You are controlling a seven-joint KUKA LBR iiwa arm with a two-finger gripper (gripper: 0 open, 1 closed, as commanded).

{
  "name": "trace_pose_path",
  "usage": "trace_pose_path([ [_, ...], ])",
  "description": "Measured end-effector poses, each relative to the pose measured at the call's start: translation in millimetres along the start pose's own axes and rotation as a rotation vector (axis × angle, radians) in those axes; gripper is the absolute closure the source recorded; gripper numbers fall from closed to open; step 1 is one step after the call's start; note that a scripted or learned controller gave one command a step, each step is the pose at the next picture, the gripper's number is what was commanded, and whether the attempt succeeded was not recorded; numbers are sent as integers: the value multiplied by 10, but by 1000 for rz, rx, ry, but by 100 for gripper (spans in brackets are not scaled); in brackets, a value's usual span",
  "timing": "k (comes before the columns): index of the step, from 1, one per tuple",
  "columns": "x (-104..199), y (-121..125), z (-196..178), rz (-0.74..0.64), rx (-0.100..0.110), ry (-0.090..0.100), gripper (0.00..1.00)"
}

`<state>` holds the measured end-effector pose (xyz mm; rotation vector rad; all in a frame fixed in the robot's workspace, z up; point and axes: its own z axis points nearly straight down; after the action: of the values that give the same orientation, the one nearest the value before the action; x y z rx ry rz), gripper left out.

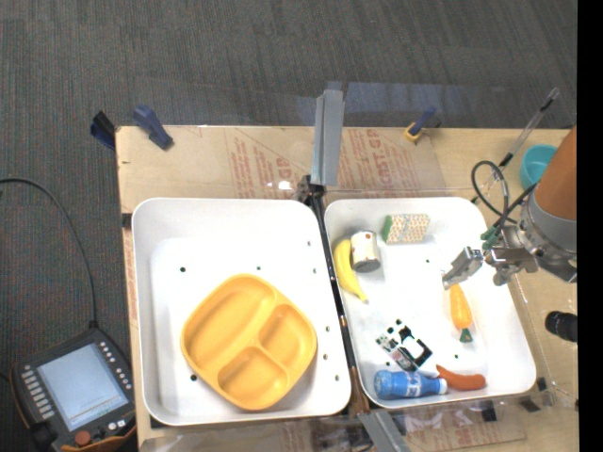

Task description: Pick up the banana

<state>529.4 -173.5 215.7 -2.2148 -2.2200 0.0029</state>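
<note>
One banana (348,269) is lying at the right bin's (490,217) left wall, touching a can (366,250). Well right of the banana, the claw (464,267) is hovering; I cannot tell its state.

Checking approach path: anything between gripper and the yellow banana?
Camera view: bare white bin floor between gripper and yellow banana; small grey can touches banana's gripper-side.

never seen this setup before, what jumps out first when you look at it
The big yellow divided plate in the left bin draws the eye first. Then comes the right bin with its scatter of small things: a banana against its left wall beside a small can, an orange carrot and a blue bottle near the front. The gripper reaches in from the right, just above the carrot.
</note>
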Motion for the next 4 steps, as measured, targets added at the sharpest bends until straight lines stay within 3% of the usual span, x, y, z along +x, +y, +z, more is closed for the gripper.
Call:
trace_pose_path([
  [1,944,-197,1303,-312,0,0,0],
  [2,822,161,1293,-50,-2,-1,0],
  [3,853,830,1286,-180,-3,-2,0],
  [4,879,1163,1273,-321,-5,-3,0],
])
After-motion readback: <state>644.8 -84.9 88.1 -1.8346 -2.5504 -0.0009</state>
